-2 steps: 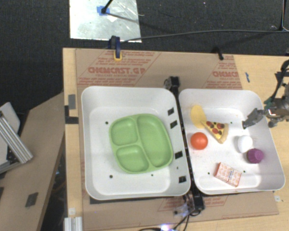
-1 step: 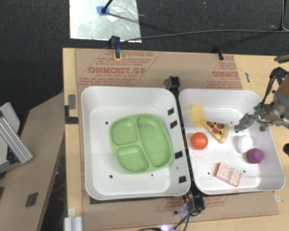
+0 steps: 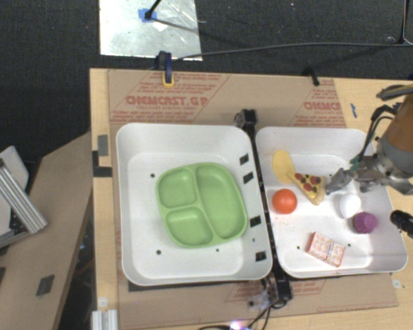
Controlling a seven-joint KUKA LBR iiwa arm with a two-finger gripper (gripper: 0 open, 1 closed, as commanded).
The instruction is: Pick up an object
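The right bin (image 3: 378,256) holds several small objects. A yellow banana (image 3: 282,163) lies at its far left, with a pizza slice (image 3: 309,185) beside it. An orange ball (image 3: 284,201) sits near the bin's left wall. Toward the right are a white egg (image 3: 349,204) and a purple piece (image 3: 364,221). A pink packet (image 3: 326,248) lies near the front. My gripper (image 3: 342,179) hangs low over the bin, just above the egg and right of the pizza slice. I see nothing held in it.
The left bin (image 3: 134,253) holds a green divided plate (image 3: 201,203). A black divider with clips (image 3: 256,205) runs between the bins. The arm (image 3: 405,143) enters over the right bin's far right corner. Cardboard (image 3: 213,95) lies beyond the bins.
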